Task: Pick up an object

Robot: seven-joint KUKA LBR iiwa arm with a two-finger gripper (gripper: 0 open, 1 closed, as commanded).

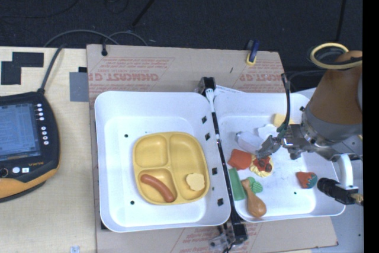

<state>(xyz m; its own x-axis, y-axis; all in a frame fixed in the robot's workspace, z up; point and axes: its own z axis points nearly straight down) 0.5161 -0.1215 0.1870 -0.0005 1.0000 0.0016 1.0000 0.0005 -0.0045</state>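
Two dark fingers point(266, 151) of the gripper point(265, 155) seemed slightly parted over a small red-and-yellow toy point(262, 166) in the right bin point(323, 205), perhaps touching it, though blur hid any grasp. At nine o'clock lay a red block point(240, 159); at six, a drumstick point(254, 203).

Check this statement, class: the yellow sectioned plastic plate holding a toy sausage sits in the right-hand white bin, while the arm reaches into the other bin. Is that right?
Not quite. The camera view shows the yellow sectioned plastic plate, with the toy sausage in its front section, sitting in the left-hand white bin, not the right-hand one. The arm does reach into the other bin.
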